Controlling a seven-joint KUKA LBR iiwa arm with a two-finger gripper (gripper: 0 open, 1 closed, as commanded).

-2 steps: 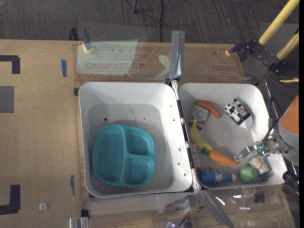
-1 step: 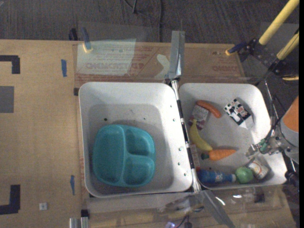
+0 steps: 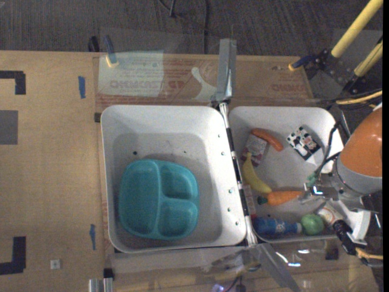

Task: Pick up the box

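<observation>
- The box (image 3: 303,142), a small black-and-white patterned carton, lies in the upper right of the right bin (image 3: 276,113), close to that bin's far wall and turned at a slant to it.
- The gripper (image 3: 317,190) sits lower in the same bin, at the frame's right, just past the thick end of the carrot (image 3: 284,197).
- So the box lies up-frame from the gripper and a touch to the left, apart from it, with open bin floor between.
- I cannot tell whether the gripper is released or clenched; nothing shows caught in it.
- The box's long axis seems to run from upper left to lower right, so I'd judge the wrist needs turning to close across its short sides.
- The banana (image 3: 253,176) and the small packet (image 3: 259,147) lie left of the box and clear of it.
- The left bin (image 3: 159,115) holds a teal tray (image 3: 158,198), well away.
</observation>
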